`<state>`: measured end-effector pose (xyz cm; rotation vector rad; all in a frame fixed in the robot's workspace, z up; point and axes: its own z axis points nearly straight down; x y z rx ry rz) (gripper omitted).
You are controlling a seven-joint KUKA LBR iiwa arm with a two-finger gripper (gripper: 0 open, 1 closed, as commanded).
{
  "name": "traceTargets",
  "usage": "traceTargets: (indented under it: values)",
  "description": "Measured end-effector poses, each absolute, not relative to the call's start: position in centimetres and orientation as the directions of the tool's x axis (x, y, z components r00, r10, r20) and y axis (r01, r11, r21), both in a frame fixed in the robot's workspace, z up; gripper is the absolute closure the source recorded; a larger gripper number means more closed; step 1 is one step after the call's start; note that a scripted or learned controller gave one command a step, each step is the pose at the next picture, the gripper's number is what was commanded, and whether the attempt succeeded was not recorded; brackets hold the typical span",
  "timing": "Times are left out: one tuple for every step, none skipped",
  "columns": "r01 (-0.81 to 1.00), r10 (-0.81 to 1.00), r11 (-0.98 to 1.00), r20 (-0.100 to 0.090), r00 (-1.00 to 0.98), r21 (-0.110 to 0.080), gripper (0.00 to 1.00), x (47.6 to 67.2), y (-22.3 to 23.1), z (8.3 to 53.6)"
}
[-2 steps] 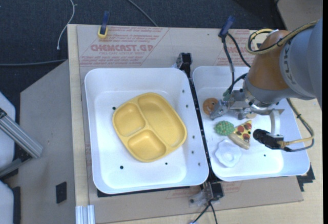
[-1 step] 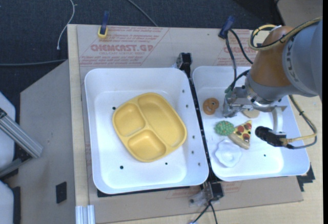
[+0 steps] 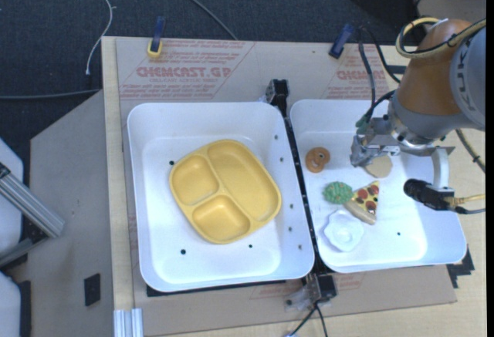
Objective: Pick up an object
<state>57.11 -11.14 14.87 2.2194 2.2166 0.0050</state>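
Camera view looks down on two white bins, and the landmark is the yellow divided tray lying in the left bin. Right of that tray, across the divider, the right bin holds a small group of toy foods: a brown donut nearest the tray, a green broccoli-like piece below it, a pizza slice just beside the green piece, and a white cup-shaped item lowest of all. Farther right from the tray, the gripper hangs low over the right bin's upper part, right by a tan cookie-like piece. Whether its jaws are apart or together cannot be told, and nothing is visibly held.
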Motion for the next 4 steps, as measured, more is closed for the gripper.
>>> traceTargets:
  values:
    - [1.0, 1.0, 0.001, -0.001, -0.001, 0.006, 1.0, 57.2, -11.1, 19.2]
    - [1.0, 1.0, 0.0, -0.002, 0.0, 0.007, 1.0, 57.6, -12.1, 24.9]
    - [1.0, 1.0, 0.006, 0.004, -0.006, -0.002, 1.0, 55.8, -7.2, 25.6]
    - [1.0, 1.0, 0.005, 0.003, -0.005, -0.004, 1.0, 54.1, -2.9, 24.3]
